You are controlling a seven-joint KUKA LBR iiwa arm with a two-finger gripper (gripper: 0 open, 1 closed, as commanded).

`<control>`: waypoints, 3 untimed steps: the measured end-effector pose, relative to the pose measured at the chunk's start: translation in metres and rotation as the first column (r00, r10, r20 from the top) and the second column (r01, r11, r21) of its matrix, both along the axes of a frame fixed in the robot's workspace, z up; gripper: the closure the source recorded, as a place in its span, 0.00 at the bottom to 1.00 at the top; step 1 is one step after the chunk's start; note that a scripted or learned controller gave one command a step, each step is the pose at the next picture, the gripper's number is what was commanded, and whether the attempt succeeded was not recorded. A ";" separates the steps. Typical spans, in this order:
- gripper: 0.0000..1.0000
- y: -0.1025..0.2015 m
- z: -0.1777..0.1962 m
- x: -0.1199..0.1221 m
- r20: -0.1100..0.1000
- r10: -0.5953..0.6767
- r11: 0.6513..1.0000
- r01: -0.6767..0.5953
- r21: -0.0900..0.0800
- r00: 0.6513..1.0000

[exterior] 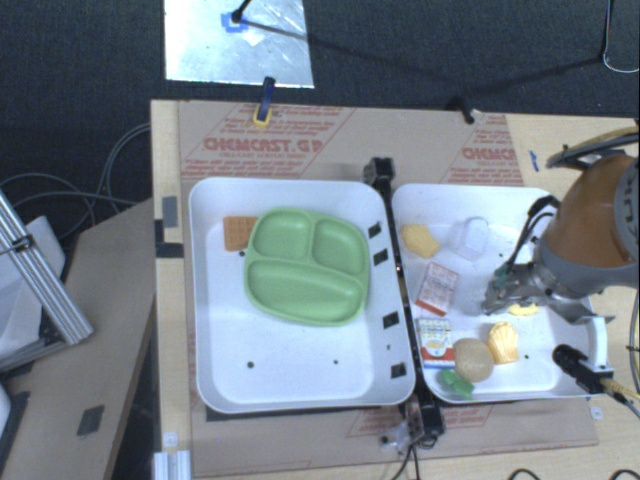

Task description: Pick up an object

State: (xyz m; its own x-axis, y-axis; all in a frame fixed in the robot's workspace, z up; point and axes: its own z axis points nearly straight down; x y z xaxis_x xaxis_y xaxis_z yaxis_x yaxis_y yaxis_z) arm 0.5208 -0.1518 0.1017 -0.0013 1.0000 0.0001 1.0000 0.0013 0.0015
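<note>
Low over the right bin [560,386], the end effector [503,290] hangs at the arm's [590,238] tip, a dark metal cluster; too small and shadowed to say if it is parted or closed, and nothing visibly sits in it. Just beside it lies a small yellow piece [523,310], partly hidden by the wrist.

Right bin contents, w/ smooth plastic look: a yellow wedge [419,239] near the top left, a clear crinkly cup [470,236], a flat red-and-white packet [436,288], long axis running roughly top to bottom, a printed carton [433,336] below it, a tan round ball [473,359], a ridged yellow block [504,342] and a green scrap [455,384] at the bottom rim.

Left bin [215,368]: a matte green divided tray [305,266], rounded corners, overlapping an orange waffle-textured square [237,232], its right edge cut off by the tray.

Both bins rest on a printed cardboard sheet [330,133] on the desk.
</note>
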 end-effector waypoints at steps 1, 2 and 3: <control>1.00 0.001 0.043 0.002 0.003 0.003 1.000 -0.003 -0.001 1.000; 1.00 0.001 0.087 0.001 0.005 0.003 1.000 -0.003 -0.002 1.000; 1.00 0.001 0.125 0.002 0.005 0.003 1.000 -0.003 -0.002 1.000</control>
